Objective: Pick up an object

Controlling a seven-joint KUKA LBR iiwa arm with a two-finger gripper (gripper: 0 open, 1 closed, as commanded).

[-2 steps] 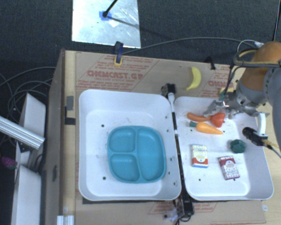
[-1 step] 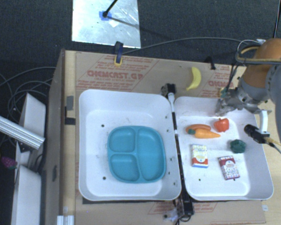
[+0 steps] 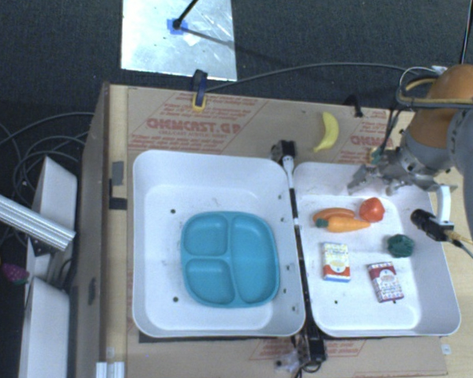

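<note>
**desk:** where's the claw [image 3: 375, 184] sitting?

**me:** over the far end of the right bin [image 3: 349, 309]. from this slant it looks apart, with nothing between the tips.

**desk:** what's closest to it?

**me:** the red tomato [image 3: 371, 208], just beside the claw on the side toward the bin's near edge. i'd judge it the shortest drop: barely any sideways travel, mostly straight down.

**desk:** does its long axis matter?

**me:** not for the tomato, it's round. the carrot [image 3: 344, 222] is the long one. it lies a little further from the claw than the tomato and off toward the left bin [image 3: 156, 219]. its length runs across the bin, green end pointing away from the claw. i'd close across its width.

**desk:** anything in the way?

**me:** the carrot's thick end is right up against the tomato. i can't tell whether they touch, so closing on one could nudge the other. the green lump [image 3: 400, 246], the yellow-and-red carton [image 3: 336, 261] and the red carton [image 3: 385, 281] lie beyond those two, well apart from the claw. the banana [image 3: 328, 132] lies behind the claw, outside the bins. the blue divided plate [image 3: 230, 257] lies in the left bin, out of the path.
</note>
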